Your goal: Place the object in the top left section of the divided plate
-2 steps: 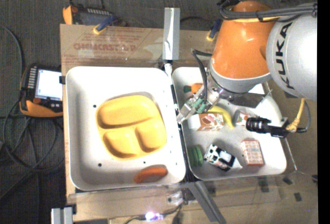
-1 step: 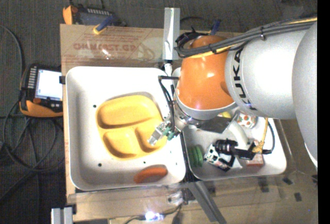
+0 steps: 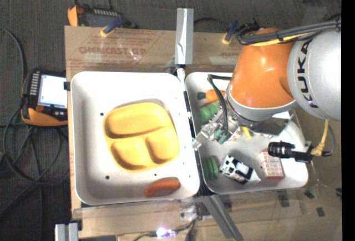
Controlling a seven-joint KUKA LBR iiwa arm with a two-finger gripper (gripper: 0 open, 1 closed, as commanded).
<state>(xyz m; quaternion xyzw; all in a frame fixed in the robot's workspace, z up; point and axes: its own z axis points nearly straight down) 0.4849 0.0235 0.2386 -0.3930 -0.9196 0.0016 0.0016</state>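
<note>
1. Left bin (image 3: 77, 140) sits on the cardboard-covered surface (image 3: 111, 46). The yellow divided plate (image 3: 143, 136) lies about mid-bin, turned a bit askew. It has 3 sections: a wide one toward the bin's far edge and 2 smaller ones toward the near edge. All look bare.
2. Target is the top left section (image 3: 128, 119). I take that as the wide section's end nearest the bin's far-left corner, but that's a judgement, since the plate's skew makes it ambiguous.
3. An orange carrot-like piece (image 3: 162, 185) lies against the left bin's near edge, close to its near-right corner and off the plate. Its long axis runs along that edge.
4. Right bin (image 3: 288, 181): the gripper (image 3: 215, 130) is low by the bin's left wall, approx mid-way along it, w/ the arm's orange band looming over it. Can't tell if it's open or closed, or whether it has hold of anything, as the area is blurry.
5. The object isn't named. Prob. it's one of the green pieces (image 3: 209, 111) just beside the gripper at that wall. Elsewhere along the near edge are a green block (image 3: 209, 168), a black-and-white toy (image 3: 236, 169) and a pink box (image 3: 270, 167).
6. Key relation: the plate lies across the 2 adjoining bin walls from the gripper, and the target section is on the plate's far side. The move needs a lift clear of both walls, then travel toward the left bin's far-left corner.
</note>
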